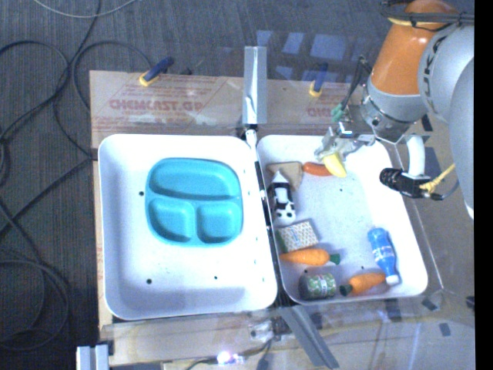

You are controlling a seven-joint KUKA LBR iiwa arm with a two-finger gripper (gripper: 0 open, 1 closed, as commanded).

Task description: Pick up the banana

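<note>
The banana [336,165] is a short yellow piece at the back of the right bin [408,230], near its far wall. My gripper [339,151] stands directly over it, and its fingers [330,146] close on the banana's upper end. The banana hangs just under the fingertips, with an orange carrot-like piece [315,169] right beside it on the left. Whether the banana still touches the bin floor is not clear.
The right bin also holds a black-and-white cow figure [282,199], a checkered packet [297,235], a carrot [306,257], a green can [318,285], another carrot [363,283] and a blue bottle [383,253]. A blue divided tray [195,200] lies in the left bin [123,268].
</note>
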